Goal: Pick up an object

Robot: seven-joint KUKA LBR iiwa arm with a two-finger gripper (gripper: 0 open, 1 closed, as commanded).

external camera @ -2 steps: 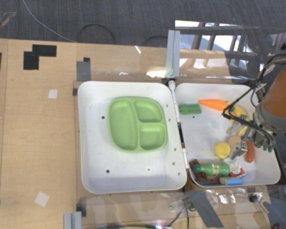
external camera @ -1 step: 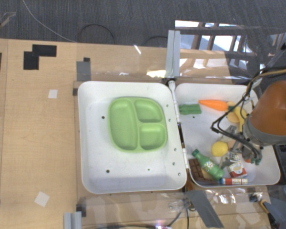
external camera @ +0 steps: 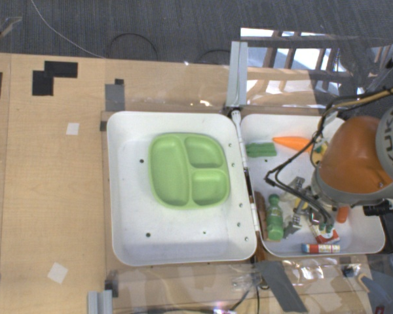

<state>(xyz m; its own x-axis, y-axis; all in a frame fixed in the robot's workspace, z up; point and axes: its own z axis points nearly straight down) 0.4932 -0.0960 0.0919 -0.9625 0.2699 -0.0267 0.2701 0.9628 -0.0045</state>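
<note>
My gripper [external camera: 312, 213] hangs low over the middle of the right bin [external camera: 373, 241], below the orange band of the arm [external camera: 354, 152]. Just left of it lies a green and brown bottle-like object [external camera: 274, 218]. A white tube with red and blue ends [external camera: 321, 247] rests near the bin's front wall, just below the gripper. An orange carrot-shaped piece [external camera: 292, 141] and a flat green block [external camera: 261, 150] lie at the back left of that bin. The arm hides much of the bin's right half. I see nothing clearly held.
The left bin [external camera: 124, 234] holds a light green divided plate [external camera: 187, 170] in its middle. A black cable [external camera: 295, 159] loops from the arm over the right bin. A metal frame [external camera: 237, 70] stands behind the divider between the bins.
</note>
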